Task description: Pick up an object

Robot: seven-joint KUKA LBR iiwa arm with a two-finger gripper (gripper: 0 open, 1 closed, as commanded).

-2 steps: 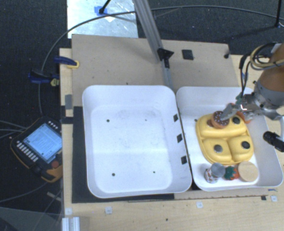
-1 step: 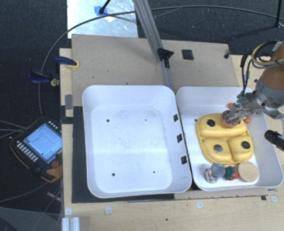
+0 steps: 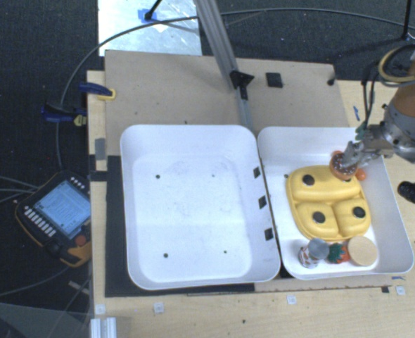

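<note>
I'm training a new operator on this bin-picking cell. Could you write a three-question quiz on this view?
1. True or false: the large yellow moulded plastic piece lies in the left white bin.
2. The gripper is above which part of that piece? A) far end B) near end
3. What round tan item lies at the right white bin's near edge?

Key: 1 false; 2 A; 3 a disc.

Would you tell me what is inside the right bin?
The right bin holds a yellow tray, a tan disc and small items. The tray hides whatever lies beneath.
</note>
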